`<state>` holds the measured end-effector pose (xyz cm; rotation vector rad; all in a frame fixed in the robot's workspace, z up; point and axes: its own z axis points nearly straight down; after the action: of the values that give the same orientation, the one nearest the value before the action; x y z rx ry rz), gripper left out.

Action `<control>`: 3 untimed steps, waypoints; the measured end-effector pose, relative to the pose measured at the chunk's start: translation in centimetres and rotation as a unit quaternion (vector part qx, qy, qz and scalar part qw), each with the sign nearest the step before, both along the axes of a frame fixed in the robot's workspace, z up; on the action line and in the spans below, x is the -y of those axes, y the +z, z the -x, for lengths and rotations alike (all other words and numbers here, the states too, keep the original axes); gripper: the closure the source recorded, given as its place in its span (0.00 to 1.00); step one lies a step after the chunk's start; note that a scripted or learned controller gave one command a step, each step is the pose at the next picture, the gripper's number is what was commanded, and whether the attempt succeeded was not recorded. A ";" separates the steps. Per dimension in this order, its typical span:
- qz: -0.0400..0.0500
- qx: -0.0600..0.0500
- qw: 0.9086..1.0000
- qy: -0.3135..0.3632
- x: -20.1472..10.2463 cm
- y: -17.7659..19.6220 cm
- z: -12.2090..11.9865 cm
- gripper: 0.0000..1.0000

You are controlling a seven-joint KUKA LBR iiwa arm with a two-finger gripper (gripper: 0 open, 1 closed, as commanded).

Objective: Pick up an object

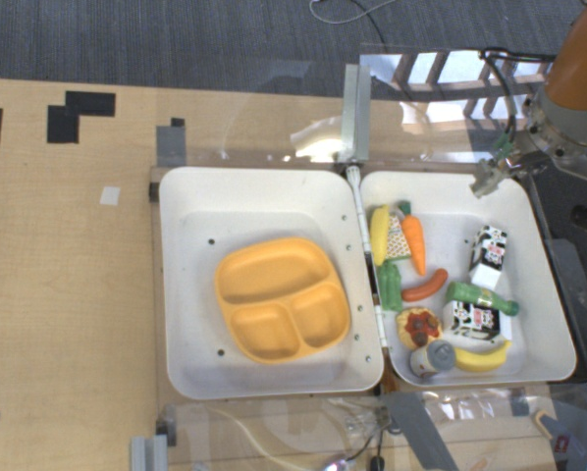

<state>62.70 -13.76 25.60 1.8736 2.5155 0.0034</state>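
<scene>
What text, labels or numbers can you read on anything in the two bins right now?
None legible.
Black-and-white cow-patterned carton in the right white bin: print too blurred to read.
Second black-and-white carton with a red mark: label too small to read.
Yellow three-compartment plastic tray: no markings.

Toy foods (441,287) heaped in right bin (544,253)

Two white bins (176,263) are seen on a tan tabletop (58,292). A yellow-orange tray (279,297), an orange carrot (414,243), yellow bananas (482,357), a red sausage (426,285) and black-and-white cow-patterned cartons (489,248) are shown.
</scene>
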 end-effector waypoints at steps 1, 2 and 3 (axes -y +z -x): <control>0.000 -0.001 0.985 0.171 -7.3 -5.9 7.6 1.00; -0.001 -0.001 1.000 -0.012 -4.5 -13.8 8.5 1.00; -0.001 0.000 1.000 -0.027 -7.4 -4.9 4.9 1.00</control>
<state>57.85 -6.33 20.67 1.9407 2.4660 0.0043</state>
